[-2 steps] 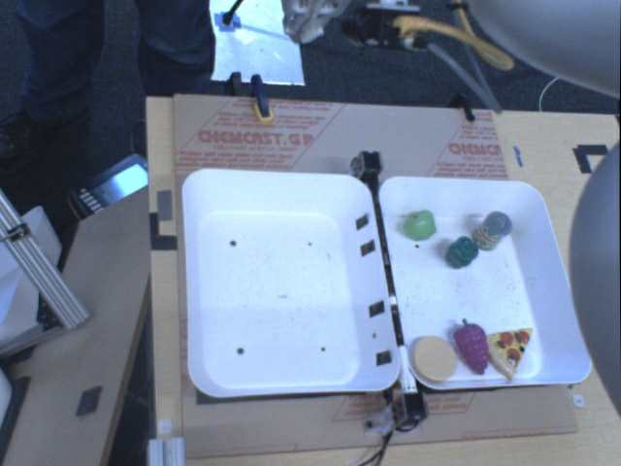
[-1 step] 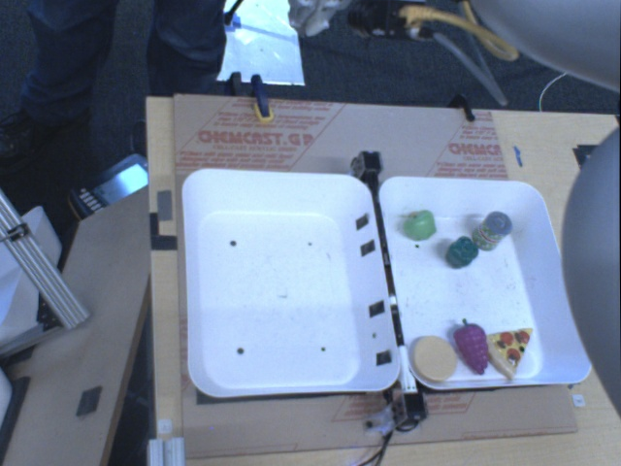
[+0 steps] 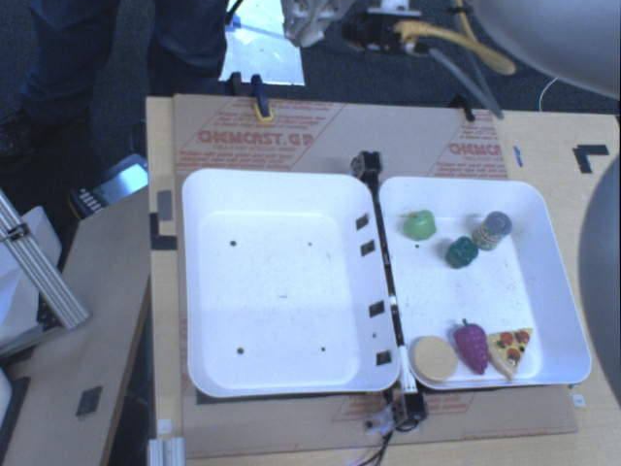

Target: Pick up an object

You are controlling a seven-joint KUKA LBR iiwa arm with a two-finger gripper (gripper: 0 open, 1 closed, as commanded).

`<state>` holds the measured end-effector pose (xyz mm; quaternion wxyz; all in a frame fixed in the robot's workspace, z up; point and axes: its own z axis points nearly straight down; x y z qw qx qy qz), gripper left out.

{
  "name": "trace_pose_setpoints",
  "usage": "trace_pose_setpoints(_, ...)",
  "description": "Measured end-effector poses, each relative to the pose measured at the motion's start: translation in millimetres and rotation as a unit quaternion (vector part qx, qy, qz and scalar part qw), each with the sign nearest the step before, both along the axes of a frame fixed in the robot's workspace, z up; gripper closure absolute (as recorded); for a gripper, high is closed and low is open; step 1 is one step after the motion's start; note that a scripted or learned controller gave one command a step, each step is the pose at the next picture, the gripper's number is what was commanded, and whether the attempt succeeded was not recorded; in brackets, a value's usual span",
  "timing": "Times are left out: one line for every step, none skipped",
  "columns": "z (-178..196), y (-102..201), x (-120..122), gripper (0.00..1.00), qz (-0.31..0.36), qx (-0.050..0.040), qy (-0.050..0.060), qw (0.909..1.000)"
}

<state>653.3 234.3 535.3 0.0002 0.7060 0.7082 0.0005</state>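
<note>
A: Where do the objects lie?

B: All in the right bin (image 3: pixel 543 260). At its twelve o'clock end sits a green apple-like toy (image 3: pixel 419 225); toward two o'clock from the bin's middle a grey-and-tan stacked piece (image 3: pixel 493 229), and just beside it, at its seven o'clock, a dark teal round piece (image 3: pixel 462 252). Along the six o'clock edge three lie in a row: a tan disc (image 3: pixel 434 358), a purple grape bunch (image 3: pixel 472 348) touching or nearly touching it, and a pizza slice (image 3: pixel 510 349) with red dots at the bunch's three o'clock.

A: And the gripper?

B: The gripper (image 3: pixel 309 13) shows at the top edge of the view, well apart from every piece, at about eleven o'clock from the apple-like toy, beyond the bench's far edge. It is pale metal, cut off by the frame and blurred. Whether it is spread or closed I cannot tell. Nothing is seen between its tips.

A: What else is around?

B: The left bin (image 3: pixel 204 202) touches the right one along a black-clipped seam. Both rest on a brown board printed in red (image 3: pixel 254 136). Yellow cable (image 3: pixel 456 39) runs at one o'clock, by the grey arm (image 3: pixel 558 17).
</note>
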Motion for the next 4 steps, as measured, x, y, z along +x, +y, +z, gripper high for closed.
trace_pose_setpoints(0, 3, 8, 1.00, 0.002, 0.0009, -0.001, 1.0000)
trace_pose_setpoints(2, -11, 17, 1.00, -0.010, -0.0008, -0.003, 0.9999)
trace_pose_setpoints(0, -5, 6, 1.00, -0.002, -0.0011, 0.000, 1.0000)
trace_pose_setpoints(0, -18, 15, 1.00, -0.002, -0.0002, -0.001, 1.0000)
